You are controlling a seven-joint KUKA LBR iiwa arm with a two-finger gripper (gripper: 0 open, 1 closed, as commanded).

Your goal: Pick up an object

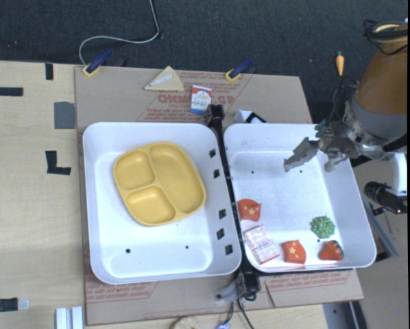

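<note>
The right bin [273, 163] holds several small items along its near side: a red piece [249, 210], a white and red packet [261, 244], another red piece [294, 251], a red strawberry-like piece [330, 251] and a green bumpy piece [321, 225]. My gripper [308, 163] hangs over the far right part of this bin, well back from all of them. It is open, fingers spread, with nothing between them.
A yellow divided plate [158, 182] lies in the left bin [99, 204]. Behind the bins on the cardboard sit a small red and white carton [201, 100] and a tan wedge [165, 80]. Clamps [240, 68] and a white cable [150, 19] are at the back.
</note>
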